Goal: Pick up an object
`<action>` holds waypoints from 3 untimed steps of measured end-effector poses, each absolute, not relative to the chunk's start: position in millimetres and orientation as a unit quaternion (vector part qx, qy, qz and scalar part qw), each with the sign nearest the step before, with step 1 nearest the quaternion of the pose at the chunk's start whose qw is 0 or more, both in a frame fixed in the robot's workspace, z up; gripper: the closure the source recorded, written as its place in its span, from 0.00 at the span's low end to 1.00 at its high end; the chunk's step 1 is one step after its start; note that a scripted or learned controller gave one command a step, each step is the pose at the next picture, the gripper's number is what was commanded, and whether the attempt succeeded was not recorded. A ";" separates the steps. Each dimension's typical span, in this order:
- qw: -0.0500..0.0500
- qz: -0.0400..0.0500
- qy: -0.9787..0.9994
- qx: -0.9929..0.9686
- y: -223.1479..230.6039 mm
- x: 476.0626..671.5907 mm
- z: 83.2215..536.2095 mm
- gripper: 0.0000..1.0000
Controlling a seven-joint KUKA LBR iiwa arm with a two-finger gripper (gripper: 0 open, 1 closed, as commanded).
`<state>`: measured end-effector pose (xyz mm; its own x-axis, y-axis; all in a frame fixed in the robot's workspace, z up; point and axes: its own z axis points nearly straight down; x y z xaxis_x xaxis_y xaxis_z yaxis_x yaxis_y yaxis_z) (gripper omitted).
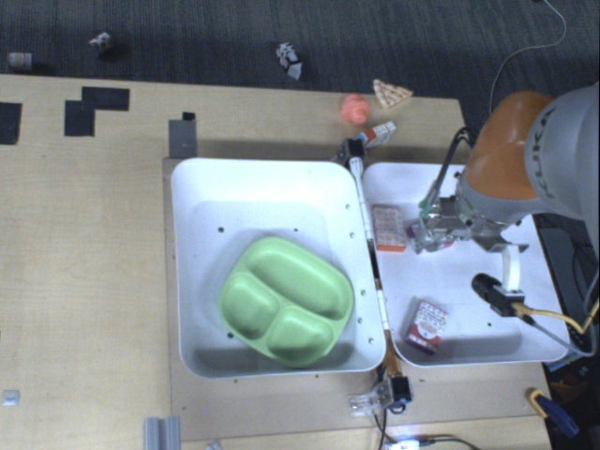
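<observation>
Reaching in from the right with its wrist bent low over the right bin [539, 340], the gripper [429, 235] hovers just beside a flat pinkish packet [388, 228], its grip state unreadable, and should centre squarely over that packet before descending and closing.

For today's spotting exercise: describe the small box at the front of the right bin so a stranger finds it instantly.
Start at the right bin. Near its front-left corner lies a small red-and-white box, tilted. Unlike the flat packet farther back, it lies away from the gripper.
</observation>
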<state>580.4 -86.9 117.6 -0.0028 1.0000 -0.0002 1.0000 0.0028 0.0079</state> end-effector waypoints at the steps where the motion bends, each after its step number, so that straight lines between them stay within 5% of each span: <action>1: 0.003 0.003 0.708 0.706 -87.0 580.3 117.5 0.00; 2: 0.003 0.003 0.708 0.706 -88.8 546.7 87.1 0.00; 3: 0.006 0.005 0.708 0.706 -88.3 549.0 98.9 1.00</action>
<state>549.0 -88.3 98.9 -0.0032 1.0000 -0.0012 0.9999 0.0032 0.0160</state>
